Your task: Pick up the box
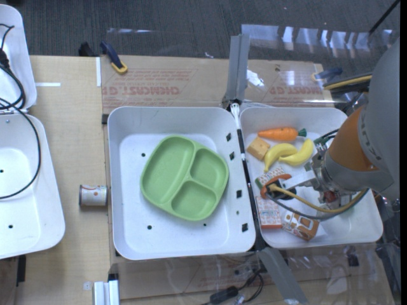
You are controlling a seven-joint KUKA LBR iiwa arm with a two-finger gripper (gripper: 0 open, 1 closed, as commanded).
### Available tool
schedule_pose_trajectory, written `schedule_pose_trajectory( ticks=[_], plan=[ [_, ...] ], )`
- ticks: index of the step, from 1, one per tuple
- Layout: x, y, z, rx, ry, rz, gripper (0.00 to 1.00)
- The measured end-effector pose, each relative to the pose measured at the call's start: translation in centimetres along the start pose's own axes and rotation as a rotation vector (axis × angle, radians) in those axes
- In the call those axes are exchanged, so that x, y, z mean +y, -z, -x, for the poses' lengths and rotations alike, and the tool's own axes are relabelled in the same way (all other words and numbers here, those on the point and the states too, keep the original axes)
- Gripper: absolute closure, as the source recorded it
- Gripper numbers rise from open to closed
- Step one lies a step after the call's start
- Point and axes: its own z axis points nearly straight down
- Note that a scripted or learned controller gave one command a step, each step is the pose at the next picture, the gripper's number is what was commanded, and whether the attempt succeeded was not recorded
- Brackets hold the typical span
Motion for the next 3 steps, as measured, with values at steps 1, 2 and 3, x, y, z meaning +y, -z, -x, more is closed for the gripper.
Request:
schedule_pose_trajectory(
  ticks=[1,2,3],
  plan=[
    [3.2,-1.9,-9.1,-0.045,0.006,-0.034,0.00],
    [0.4,8.2,-7.7,-0.039,0.333,-0.040,0.00],
    [0.2,-1.6,-2.5,-0.045,0.096,-0.037,0.00]
  ],
)
